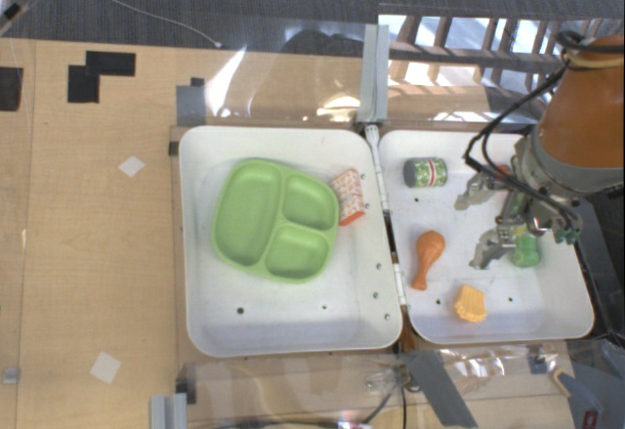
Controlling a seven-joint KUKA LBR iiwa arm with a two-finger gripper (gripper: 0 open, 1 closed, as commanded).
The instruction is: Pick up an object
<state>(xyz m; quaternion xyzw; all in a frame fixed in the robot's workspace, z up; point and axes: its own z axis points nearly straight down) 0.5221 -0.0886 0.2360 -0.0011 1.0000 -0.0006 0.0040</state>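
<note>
You're looking down on two white bins sitting side by side on the desk, and the arm (586,114) is reaching in from the right over the right bin (547,324). The claw (510,234) is hanging low at that bin's right side, its metal parts crowding a small green object (526,252) that is lying just beside or partly under it; you cannot tell whether the claw is apart or together, and nothing is visibly clamped. So you're judging this as the approach-and-grasp step, with the green object the likely target. Other candidates are waiting in the same bin: a green-and-white can (425,172) lying at the far left, an orange drumstick (426,258) toward the middle left, and a yellow piece (470,304) nearer you. Over in the left bin (293,334), a green divided plate (274,219) is resting with a small red-and-white packet (349,196) touching its right edge. The next move is calling for the claw to settle squarely around the green object, close, then lift straight up clear of the bin wall.
</note>
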